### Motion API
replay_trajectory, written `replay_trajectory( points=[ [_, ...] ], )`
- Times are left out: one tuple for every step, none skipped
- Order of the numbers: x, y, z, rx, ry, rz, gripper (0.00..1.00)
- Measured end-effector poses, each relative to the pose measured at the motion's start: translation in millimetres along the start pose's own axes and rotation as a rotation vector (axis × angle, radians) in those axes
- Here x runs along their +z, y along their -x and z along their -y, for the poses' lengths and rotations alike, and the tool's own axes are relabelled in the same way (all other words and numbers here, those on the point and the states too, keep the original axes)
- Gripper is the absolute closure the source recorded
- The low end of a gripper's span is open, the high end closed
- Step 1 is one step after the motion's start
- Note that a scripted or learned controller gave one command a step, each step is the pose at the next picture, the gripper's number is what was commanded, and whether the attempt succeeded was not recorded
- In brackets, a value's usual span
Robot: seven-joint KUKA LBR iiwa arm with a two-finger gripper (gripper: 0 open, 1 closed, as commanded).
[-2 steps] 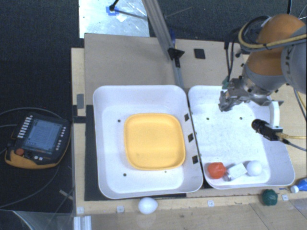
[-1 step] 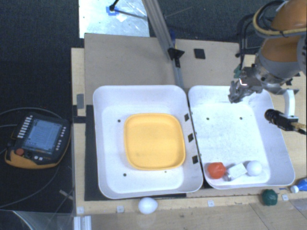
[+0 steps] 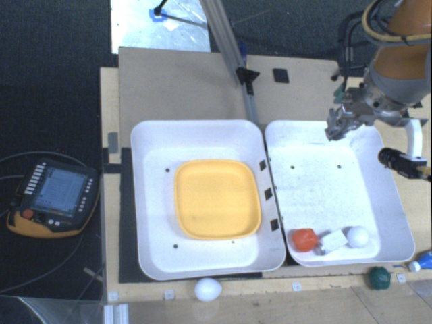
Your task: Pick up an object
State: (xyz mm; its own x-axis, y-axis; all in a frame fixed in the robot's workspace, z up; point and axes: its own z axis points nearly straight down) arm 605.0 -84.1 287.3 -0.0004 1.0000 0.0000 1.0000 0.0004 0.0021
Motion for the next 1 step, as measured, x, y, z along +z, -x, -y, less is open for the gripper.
replay_trajectory(
  points=[
    [23.0,-47.3,-16.7,-0.003,-0.003,-0.001,1.00]
  ],
)
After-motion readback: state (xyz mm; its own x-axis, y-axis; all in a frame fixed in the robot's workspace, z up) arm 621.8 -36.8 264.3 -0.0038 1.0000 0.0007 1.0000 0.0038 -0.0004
